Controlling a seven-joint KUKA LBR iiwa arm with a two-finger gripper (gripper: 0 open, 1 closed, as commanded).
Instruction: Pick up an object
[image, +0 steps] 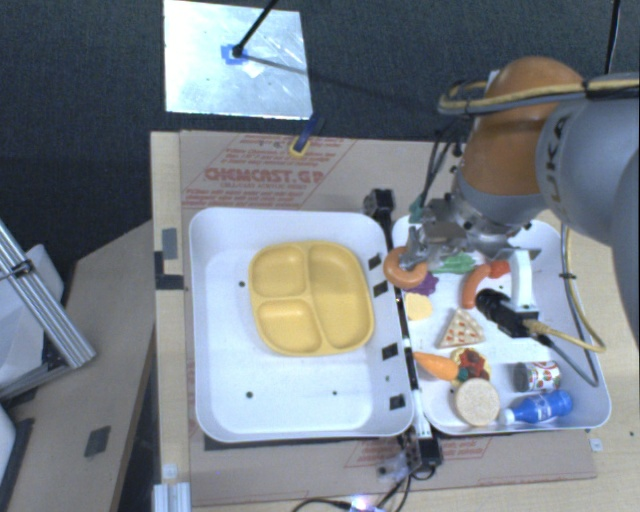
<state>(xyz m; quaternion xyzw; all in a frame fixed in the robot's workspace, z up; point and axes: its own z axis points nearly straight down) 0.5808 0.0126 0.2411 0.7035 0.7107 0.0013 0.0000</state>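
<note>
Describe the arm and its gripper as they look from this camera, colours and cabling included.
The arm is a bulky, rounded grey casing with an orange band above the wrist. A black and yellow cable runs along its top, and thin dark wires hang beside the wrist. The gripper is a small grey metal assembly, too blurred to make out finer detail.

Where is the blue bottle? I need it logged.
In the camera view, the blue bottle lies in the right bin's near corner, beside the round cracker.

Yellow tray (307, 298), white bin (220, 330)
</note>
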